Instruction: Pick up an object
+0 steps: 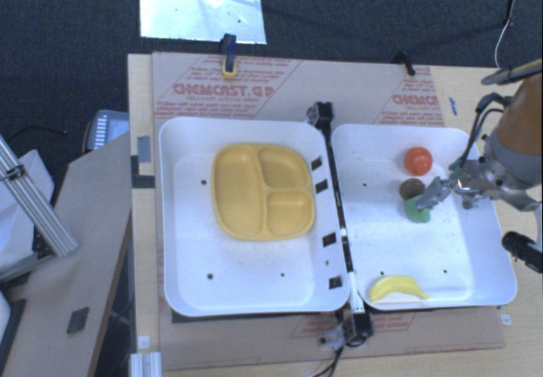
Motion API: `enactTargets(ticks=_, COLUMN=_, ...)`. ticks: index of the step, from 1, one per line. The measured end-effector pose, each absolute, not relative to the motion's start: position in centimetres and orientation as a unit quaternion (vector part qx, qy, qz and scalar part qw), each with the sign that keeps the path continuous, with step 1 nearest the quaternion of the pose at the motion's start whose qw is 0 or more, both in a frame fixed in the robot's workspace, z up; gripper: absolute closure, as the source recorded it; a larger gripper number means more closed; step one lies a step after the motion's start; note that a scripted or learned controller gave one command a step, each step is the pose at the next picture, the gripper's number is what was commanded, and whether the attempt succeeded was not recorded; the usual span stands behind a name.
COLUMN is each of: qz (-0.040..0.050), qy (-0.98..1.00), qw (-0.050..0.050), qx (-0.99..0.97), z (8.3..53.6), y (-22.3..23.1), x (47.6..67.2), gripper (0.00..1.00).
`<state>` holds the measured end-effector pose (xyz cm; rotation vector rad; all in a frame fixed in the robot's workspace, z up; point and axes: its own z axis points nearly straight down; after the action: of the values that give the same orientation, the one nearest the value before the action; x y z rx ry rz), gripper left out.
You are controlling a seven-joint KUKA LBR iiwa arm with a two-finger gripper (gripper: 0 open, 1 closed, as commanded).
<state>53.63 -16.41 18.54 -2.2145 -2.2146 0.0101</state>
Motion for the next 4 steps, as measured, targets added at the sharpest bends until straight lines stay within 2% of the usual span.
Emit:
enactTargets(ticks=1, qz=-0.0002, qy=-0.708, qw=0.000, qx=-0.706, z=19.2, y=-16.4, x=53.9, gripper=0.00)
enactTargets(ticks=3, qz=0.0001, qy=-0.707, qw=0.000, qx=-0.707, z=8.2, y=-16.7, x=53.5, gripper=0.00)
enactTargets(ticks=4, qz=-0.0005, qy=-0.707, qw=-0.001, qx=-0.707, z=9.5, y=-16.8, x=53.6, gripper=1.00)
